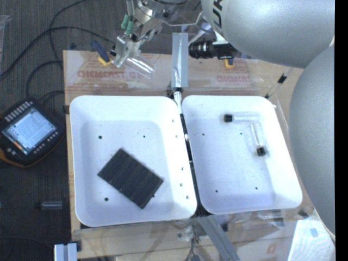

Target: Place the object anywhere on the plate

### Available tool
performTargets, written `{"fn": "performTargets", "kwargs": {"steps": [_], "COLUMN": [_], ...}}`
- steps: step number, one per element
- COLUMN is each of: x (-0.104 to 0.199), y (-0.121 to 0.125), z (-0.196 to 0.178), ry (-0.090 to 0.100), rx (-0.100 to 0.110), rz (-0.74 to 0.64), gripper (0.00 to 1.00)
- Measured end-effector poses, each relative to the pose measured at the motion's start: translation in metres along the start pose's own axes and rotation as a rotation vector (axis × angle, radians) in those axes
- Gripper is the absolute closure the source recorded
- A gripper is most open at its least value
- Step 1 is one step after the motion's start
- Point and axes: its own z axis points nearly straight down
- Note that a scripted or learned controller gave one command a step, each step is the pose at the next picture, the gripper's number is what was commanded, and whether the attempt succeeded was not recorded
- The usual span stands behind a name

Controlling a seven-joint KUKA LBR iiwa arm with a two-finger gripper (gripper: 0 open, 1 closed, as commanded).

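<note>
Two shallow white bins sit side by side on the bench, and everything below is placed against the left bin (81, 145). Biggest thing in view is the grey arm (283, 20), filling the area up and to the right of the left bin, beyond the right bin's (239, 200) far corner and down its outer side. Right bin touches or nearly touches the left bin along their shared middle edge. Dark ribbed rectangular plate (130, 178) lies flat inside the left bin, in its near half, turned at an angle to the bin walls. Handheld control pendant (28, 132) with a lit screen rests on the dark floor just outside the left bin's outer wall. Clear L-shaped tube with black end caps (251, 129), the object to place, lies in the right bin, far half, well apart from the left bin and the plate. Gripper (126, 50) hangs beyond the left bin's far wall, over the bench, tilted. A clear piece shows near its tips; whether the tool is open or closed, or grasping anything, cannot be told from this angle.
</note>
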Motion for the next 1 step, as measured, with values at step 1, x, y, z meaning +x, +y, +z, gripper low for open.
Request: {"fn": "performTargets", "kwargs": {"steps": [1], "x": [-0.0197], "y": [0.005], "z": [-0.0119], "ry": [0.003], "rx": [-0.003], "rz": [-0.454], "gripper": [1.0]}}
